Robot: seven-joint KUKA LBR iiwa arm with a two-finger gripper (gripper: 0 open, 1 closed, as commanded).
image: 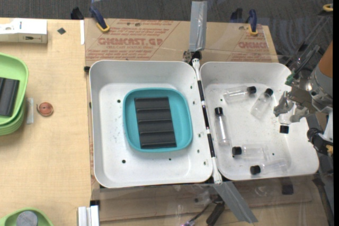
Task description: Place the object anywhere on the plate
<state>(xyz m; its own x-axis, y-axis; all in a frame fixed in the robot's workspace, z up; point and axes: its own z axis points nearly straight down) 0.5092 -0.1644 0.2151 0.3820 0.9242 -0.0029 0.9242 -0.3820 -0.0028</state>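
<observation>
A teal plate (158,119) with a black ridged insert lies in the left white bin (106,129). Several clear vials with black caps lie scattered in the right white bin (302,166): one (238,94) near the back, one (261,105) beside it, one (222,127) along the left wall, and two (250,152) (271,166) near the front. My gripper (285,107) hangs low over the right bin's right side. A black cap (284,128) sits just below it.
On the wooden bench to the left are a green tray (13,95), a small red disc (45,109) and a white box (24,32). Cardboard (137,39), held by clamps, lies behind the bins.
</observation>
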